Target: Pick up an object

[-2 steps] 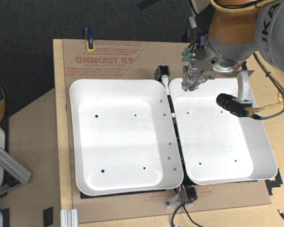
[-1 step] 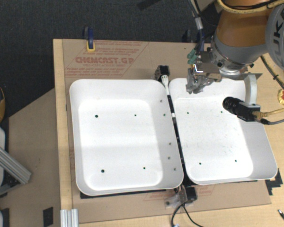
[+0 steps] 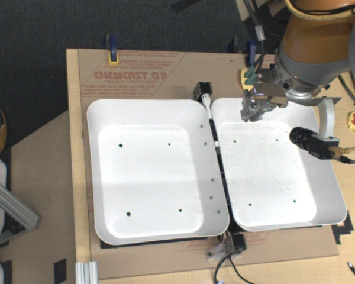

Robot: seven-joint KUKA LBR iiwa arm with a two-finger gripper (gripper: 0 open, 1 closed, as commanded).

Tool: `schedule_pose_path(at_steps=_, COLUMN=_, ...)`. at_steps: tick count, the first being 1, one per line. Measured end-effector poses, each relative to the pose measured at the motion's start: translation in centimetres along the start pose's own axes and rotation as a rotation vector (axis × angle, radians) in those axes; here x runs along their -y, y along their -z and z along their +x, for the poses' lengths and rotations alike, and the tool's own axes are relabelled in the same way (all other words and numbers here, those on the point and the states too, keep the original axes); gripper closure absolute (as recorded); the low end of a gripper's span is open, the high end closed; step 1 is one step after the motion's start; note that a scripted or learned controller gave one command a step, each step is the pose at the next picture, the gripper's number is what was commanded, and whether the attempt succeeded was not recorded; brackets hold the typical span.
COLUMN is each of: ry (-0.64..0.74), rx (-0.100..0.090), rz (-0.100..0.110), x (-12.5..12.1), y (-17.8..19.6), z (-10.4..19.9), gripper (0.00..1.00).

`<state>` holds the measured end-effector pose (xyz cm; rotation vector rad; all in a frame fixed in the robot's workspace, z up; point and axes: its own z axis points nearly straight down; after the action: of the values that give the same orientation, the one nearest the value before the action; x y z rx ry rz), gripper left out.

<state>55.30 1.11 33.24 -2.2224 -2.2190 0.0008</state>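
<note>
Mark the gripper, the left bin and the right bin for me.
gripper (image 3: 252, 115): camera view, its lower tip over the right bin's far edge
left bin (image 3: 148, 179): camera view, bare floor
right bin (image 3: 272, 185): camera view, bare floor

You had two white bins (image 3: 148, 176) side by side, one arm (image 3: 319, 34), and two blue clamps (image 3: 112, 42).

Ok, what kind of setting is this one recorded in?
Most likely a robotics lab bench: two white bins on a clamped board, a robot arm reaching over, loose cables.
</note>
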Motion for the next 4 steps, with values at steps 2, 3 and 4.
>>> schedule_pose_path(at_steps=2, ry=-0.006, rx=0.005, rz=-0.006, x=-0.9, y=2.5, z=-10.4, gripper=1.00)
schedule_pose_path(at_steps=3, ry=0.006, rx=-0.002, rz=0.007, x=-1.2, y=-6.7, z=-4.4, gripper=1.00)
schedule_pose_path(at_steps=4, ry=0.008, rx=-0.001, rz=-0.011, x=1.1, y=5.3, z=1.0, gripper=1.00)
